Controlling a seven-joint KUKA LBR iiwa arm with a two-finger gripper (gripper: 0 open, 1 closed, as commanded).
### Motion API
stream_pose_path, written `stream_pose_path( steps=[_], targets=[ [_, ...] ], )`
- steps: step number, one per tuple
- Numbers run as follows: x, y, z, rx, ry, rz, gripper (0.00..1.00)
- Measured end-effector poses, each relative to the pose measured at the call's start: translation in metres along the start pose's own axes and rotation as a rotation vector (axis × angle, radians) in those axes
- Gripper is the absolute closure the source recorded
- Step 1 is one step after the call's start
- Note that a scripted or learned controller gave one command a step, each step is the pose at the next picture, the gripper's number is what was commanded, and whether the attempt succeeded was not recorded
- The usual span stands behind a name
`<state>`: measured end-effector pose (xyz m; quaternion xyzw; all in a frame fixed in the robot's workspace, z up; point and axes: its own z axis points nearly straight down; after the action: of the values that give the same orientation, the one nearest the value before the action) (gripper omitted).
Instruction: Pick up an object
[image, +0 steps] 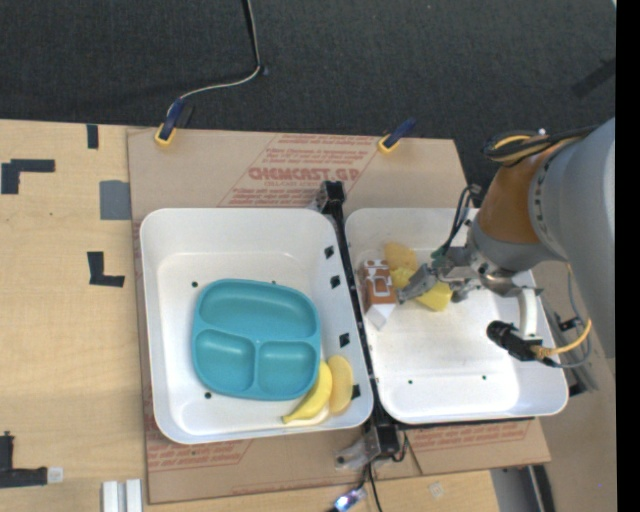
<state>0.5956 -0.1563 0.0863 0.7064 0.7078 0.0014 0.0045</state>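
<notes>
Presently: end effector (428, 288) in right bin (470, 395), upper left area, gripping yellow object (434, 297); brown printed packet (377, 283) beside, print unreadable. Left bin (160, 330): teal tray (256, 338), banana (322, 392). Cardboard (300, 170) lettering partly legible: "CHEMCAST".

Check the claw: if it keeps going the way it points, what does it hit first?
The claw points left across the right bin. First in line looks like the small brown-and-white object, then the divider between the bins. Depth is unclear from above.

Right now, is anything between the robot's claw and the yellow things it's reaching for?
Nothing visible is in the way. The gripper is already down in the right bin, right against the yellow pieces. A small brown block sits just beside them.
</notes>
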Motion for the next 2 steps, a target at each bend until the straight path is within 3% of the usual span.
stream_pose_path(
  steps=[1,2],
  targets=[
    [0.002,-0.003,-0.01,0.004,0.001,-0.001,1.0],
    [0.01,-0.011,-0.078,0.007,0.004,0.0,1.0]
  ],
)
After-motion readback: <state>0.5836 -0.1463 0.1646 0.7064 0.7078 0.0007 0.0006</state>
